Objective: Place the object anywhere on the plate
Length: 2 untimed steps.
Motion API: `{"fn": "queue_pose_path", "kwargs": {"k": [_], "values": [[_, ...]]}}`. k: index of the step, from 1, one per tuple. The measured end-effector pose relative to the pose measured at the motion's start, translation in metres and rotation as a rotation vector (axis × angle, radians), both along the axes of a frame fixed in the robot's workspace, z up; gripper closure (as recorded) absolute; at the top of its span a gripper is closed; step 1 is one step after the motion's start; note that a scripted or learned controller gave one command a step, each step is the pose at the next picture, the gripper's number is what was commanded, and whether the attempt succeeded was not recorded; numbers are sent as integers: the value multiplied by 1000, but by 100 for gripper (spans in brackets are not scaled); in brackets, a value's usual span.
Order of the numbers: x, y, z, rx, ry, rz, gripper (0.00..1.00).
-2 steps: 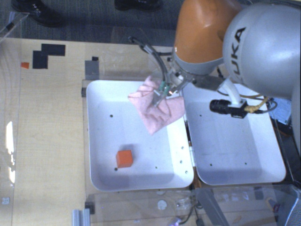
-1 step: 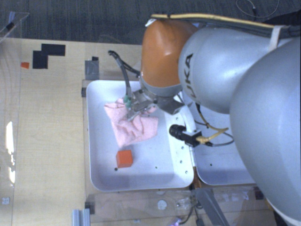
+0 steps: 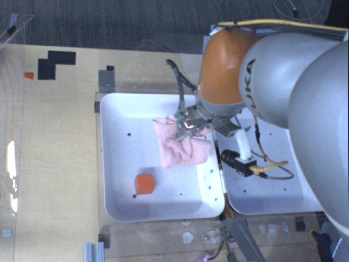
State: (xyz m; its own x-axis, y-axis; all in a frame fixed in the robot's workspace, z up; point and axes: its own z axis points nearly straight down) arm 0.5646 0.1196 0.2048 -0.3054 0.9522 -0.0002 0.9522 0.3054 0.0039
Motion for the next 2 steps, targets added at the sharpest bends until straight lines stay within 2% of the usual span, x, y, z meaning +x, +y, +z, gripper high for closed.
{"fn": "queue_pose_path", "kwargs": {"k": [1, 2], "values": [[-12, 86, -92, 0, 1, 158, 100], [-25, -6, -31, -1, -4, 211, 100]]}}
